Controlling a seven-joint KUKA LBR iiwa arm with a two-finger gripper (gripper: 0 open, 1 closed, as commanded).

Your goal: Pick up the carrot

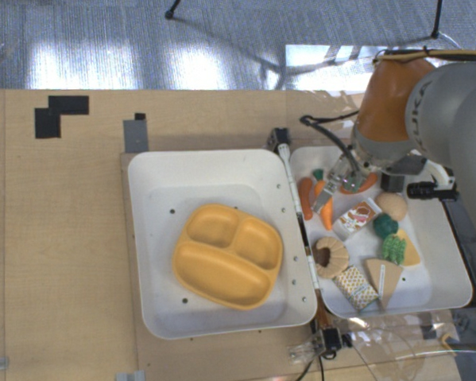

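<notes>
Broadly, the pale wooden worktop (62, 259) fills the lower part of the frame, with grey carpet beyond it along the top. The grey KUKA arm with its orange band (424, 104) enters from the upper right and reaches down over the right-hand shallow white bin (450, 282). The left-hand shallow white bin (152, 230) sits just beside it and holds a yellow plastic compartment plate (228, 254) with three sections, lying at a slant near the bin's centre.

At the arm's tip, the end effector (337, 180) hangs low over the upper left part of the right bin; whether it is clenched or released I cannot tell, since the wrist hides it. The orange toy carrot with a green top (325, 203) lies in that same corner of the right bin, just below and touching or nearly touching the end effector, next to another orange-red elongated piece (305, 196) along the bin's left wall.

Lower in the right bin lie smaller toy foods: a tan round ring-shaped pastry (330, 256), a patterned small box (354, 287), a beige wedge (383, 278), a green broccoli-like piece (390, 245), a red-and-white small packet (357, 218) and a pale egg-like round piece (392, 207)
</notes>
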